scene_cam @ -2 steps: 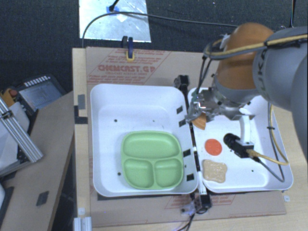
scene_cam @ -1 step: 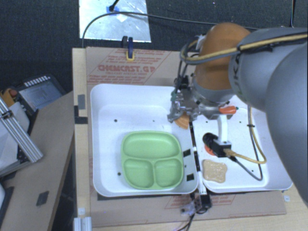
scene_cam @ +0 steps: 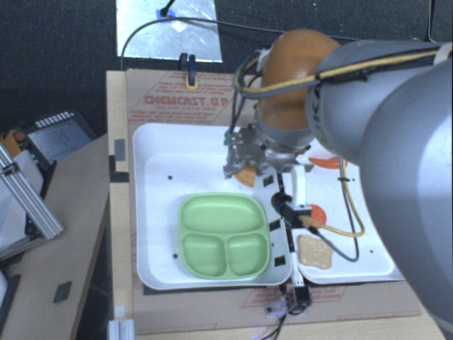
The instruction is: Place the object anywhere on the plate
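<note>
The gripper [scene_cam: 244, 163] hangs over the left bin [scene_cam: 152, 190], just behind the green three-compartment plate [scene_cam: 223, 234] near its front edge. An orange object [scene_cam: 246, 177] (partly hidden) sits at the fingertips; whether it is grasped I cannot tell. The right bin [scene_cam: 368, 250] holds a tan piece [scene_cam: 315, 251] and two red pieces [scene_cam: 325, 162].

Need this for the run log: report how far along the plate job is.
Done: the gripper is over the left bin, with an orange object at its tip. In hand: carrying it, though a firm grasp is unclear. Left: placing it on the green plate.
</note>
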You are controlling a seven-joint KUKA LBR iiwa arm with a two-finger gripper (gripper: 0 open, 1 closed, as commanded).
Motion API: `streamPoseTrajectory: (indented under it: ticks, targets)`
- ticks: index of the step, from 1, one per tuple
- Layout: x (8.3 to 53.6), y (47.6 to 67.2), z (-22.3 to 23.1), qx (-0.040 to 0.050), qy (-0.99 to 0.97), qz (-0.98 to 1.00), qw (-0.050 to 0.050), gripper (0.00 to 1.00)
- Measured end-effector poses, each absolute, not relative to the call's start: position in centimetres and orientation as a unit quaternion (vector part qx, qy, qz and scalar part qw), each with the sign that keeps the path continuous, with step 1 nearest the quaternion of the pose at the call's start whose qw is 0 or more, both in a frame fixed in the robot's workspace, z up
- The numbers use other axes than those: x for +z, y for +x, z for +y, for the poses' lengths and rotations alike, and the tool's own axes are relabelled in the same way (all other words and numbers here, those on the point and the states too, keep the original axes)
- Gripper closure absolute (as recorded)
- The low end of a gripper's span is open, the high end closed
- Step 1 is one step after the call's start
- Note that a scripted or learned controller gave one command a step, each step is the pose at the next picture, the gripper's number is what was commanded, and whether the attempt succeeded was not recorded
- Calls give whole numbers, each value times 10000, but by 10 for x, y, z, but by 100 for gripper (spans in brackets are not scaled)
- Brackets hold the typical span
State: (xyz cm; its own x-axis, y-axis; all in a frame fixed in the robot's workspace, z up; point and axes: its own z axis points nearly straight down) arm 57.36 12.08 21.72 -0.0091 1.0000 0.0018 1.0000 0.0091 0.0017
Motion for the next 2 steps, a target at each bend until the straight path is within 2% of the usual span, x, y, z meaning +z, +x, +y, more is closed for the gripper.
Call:
streamPoseTrajectory:
  ticks: [1,2]
  targets:
    - [226,580,167,-20,-7039,-7103,1,100]
    - [226,580,164,-5,-7053,-7089,0,0]
